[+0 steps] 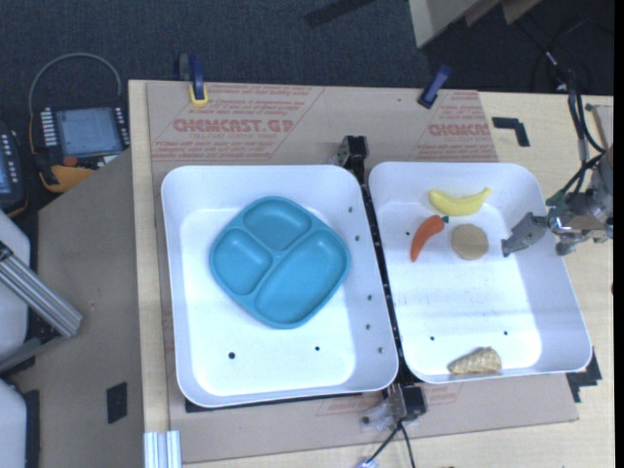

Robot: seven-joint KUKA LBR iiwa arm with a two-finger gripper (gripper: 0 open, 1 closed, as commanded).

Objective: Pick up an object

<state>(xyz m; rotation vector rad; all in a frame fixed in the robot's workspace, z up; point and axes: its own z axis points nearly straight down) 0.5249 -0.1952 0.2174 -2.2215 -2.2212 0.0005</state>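
Observation:
In the right bin lie a yellow banana, an orange-red carrot, a round tan piece and a beige crusty piece near the front wall. My gripper hovers at the bin's right side, level with the round tan piece and a little to its right. Its two grey fingers stand apart and open, with nothing between them.
The left bin holds a blue divided plate at its middle. A black clamp sits between the bins at the back. Cables and the wrist crowd the right edge.

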